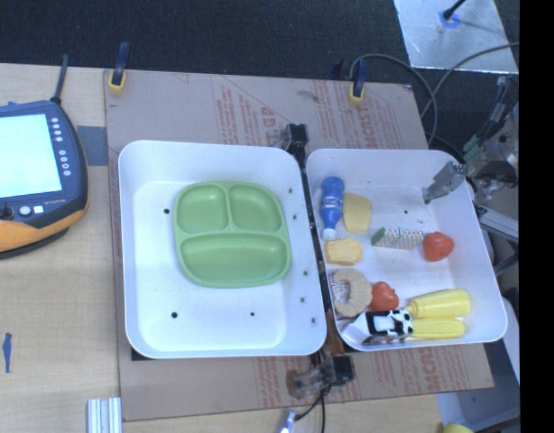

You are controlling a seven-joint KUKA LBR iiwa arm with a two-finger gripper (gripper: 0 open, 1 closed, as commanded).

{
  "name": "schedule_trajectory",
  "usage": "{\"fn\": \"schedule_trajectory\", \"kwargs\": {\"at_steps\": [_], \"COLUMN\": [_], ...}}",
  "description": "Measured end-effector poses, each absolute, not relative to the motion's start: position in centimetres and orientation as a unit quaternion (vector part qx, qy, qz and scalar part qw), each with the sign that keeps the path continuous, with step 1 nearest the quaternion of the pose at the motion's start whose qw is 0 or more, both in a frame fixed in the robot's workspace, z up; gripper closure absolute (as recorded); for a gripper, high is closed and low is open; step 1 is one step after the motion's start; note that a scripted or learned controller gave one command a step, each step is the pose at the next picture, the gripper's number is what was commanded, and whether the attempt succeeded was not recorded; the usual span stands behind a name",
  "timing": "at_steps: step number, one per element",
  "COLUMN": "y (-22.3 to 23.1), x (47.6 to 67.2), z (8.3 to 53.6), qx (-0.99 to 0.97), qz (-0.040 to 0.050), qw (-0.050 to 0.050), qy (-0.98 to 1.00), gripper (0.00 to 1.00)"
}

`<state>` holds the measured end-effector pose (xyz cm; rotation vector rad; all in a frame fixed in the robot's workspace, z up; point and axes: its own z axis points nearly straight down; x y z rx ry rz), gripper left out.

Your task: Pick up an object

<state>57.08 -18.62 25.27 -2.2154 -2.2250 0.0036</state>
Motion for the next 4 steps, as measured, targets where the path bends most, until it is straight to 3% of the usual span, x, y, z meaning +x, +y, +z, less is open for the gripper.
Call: {"fn": "schedule_trajectory", "kwargs": {"at_steps": [1,2,3,4], "y": [-9.1,-10.1,-10.6,-10.4], "x": [60.8,63.5,64.7,64.7], "z": [17.7,11.7,9.5,10.4], "qx": [-0.705,-0.705,-0.706,-0.704], "qz": [0.0019,0.001,0.0018,0.0011], "qw": [0.002,-0.001,-0.005,-0.003], "qy": [-0.71,-0.709,-0.709,-0.71], "gripper": [0.0,0.0,0.0,1.0]}}
